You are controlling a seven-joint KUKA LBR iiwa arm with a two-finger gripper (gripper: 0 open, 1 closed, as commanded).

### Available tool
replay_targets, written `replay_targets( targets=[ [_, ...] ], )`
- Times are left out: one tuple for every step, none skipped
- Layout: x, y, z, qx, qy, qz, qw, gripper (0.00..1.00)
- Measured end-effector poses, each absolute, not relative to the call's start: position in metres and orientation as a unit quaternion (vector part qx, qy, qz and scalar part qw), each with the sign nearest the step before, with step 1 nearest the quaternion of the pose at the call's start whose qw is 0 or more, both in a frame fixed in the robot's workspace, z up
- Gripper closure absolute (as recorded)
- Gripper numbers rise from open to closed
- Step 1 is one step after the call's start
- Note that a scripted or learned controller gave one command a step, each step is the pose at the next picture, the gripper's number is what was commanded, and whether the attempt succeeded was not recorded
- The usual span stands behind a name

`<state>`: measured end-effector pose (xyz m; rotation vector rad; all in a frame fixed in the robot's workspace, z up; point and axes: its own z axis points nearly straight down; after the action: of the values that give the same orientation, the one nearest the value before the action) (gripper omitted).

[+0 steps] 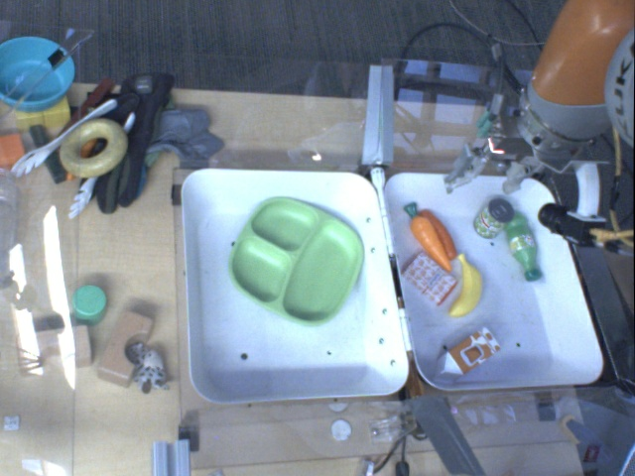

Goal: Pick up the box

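A small red-and-white patterned box (430, 278) lies flat in the right bin (566, 360), between a carrot (433, 234) and a banana (466, 288). A second small box (473, 350), orange-brown and white, lies nearer the bin's front edge. My gripper (486, 175) hangs over the bin's far edge, above and behind a can (490, 218). Its two fingers stand apart, open, with nothing between them. It is well clear of both boxes.
A green bottle (521, 248) lies right of the can. The left bin (198, 365) holds a green divided plate (296, 258). Cups, a tape ring, utensils and small blocks sit on the bench to the left. A metal divider (375, 117) runs between the bins.
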<state>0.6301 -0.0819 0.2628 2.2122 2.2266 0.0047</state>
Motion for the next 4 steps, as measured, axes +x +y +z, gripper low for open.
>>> replay_targets(
  targets=[
    [0.62, -0.121, 0.1, 0.683, 0.73, 0.0035, 0.005, 0.0],
    [0.58, -0.095, 0.09, 0.673, 0.74, 0.0033, 0.006, 0.0],
    [0.518, -0.086, 0.089, 0.701, 0.713, 0.0046, 0.005, 0.0],
    [0.59, -0.099, 0.088, 0.744, 0.668, 0.0039, 0.004, 0.0]
  ],
)
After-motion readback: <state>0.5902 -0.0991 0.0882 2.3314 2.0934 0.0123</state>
